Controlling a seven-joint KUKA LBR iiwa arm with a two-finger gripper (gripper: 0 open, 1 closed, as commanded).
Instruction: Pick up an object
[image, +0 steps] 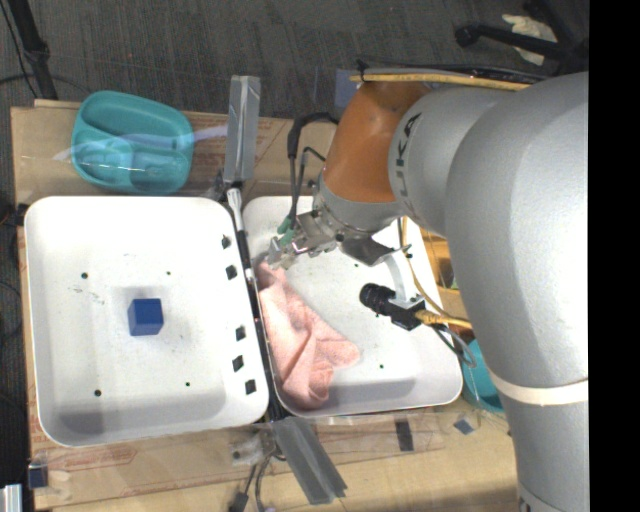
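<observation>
A pink cloth (300, 335) lies crumpled along the left side of the right bin (400, 385). My gripper (280, 247) hangs low over the bin's back left corner, right at the cloth's top end; the wrist covers the fingers. A small blue cube (146, 315) rests alone in the left bin (60, 240), well away from the arm.
A teal plastic container (130, 140) sits on the bench behind the left bin. The big grey arm (500, 220) with its orange band covers the right bin's right side. A black cable fitting (385, 300) hangs over the bin's middle. A divider with black clips separates the bins.
</observation>
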